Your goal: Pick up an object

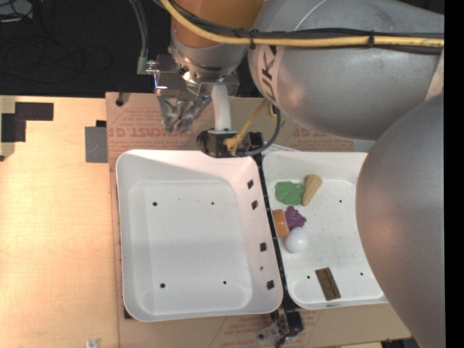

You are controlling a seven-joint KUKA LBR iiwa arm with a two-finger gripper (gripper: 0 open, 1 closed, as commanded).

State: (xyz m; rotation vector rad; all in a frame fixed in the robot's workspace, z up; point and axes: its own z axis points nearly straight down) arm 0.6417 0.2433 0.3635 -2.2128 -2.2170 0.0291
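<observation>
The gripper (185,114) hangs over the cardboard just beyond the far edge of the left bin (130,194); whether it is open I cannot tell. In the right bin (348,167), a green lump (289,192), cone (312,188), purple piece (294,216), orange piece (280,223) and white ball (296,241) crowd its left wall. A brown block (328,283) lies near its front edge. The bulky arm (341,56) overhangs that bin's right side.

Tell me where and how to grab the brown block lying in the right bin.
Grip the brown block across its narrow width, near the middle, coming straight down from above. It lies flat on the floor of the right bin, long and thin, slightly slanted, so the fingers should likely turn to span its short sides. It lies apart from the other items, leaving room.
</observation>
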